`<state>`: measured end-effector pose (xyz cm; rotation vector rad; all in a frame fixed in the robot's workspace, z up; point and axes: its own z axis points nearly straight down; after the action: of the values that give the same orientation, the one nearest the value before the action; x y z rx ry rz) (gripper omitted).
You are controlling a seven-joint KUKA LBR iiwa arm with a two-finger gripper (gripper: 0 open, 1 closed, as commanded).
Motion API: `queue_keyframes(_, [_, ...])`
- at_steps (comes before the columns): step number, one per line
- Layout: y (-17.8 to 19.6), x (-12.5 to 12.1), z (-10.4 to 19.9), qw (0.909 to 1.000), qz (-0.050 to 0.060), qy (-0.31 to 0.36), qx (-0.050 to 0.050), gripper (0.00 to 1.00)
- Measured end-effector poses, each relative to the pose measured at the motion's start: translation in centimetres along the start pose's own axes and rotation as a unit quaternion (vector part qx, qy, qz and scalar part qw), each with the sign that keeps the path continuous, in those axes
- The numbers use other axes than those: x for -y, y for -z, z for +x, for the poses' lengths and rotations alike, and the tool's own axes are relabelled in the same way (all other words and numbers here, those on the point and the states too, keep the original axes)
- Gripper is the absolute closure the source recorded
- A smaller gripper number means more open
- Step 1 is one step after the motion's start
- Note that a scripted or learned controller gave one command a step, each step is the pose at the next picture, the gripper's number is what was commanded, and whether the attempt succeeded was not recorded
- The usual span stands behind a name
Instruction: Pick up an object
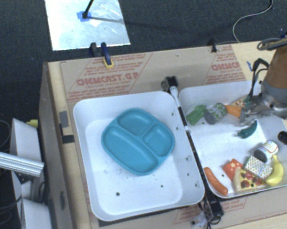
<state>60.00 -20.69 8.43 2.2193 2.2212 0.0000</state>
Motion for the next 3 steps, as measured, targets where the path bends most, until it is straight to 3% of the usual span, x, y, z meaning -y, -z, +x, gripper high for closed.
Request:
queue_keyframes(1, [1.0, -2.2, 0.0, 1.0, -0.001, 0.001, 0.0, 1.0])
queue_keyframes(2, [4.5, -3.5, 0.0, 1.0, -0.002, 0.002, 0.0, 1.0])
queue_keyframes(3, [0.0, -3.5, 0.1, 1.0, 0.0, 0.002, 0.0, 1.0])
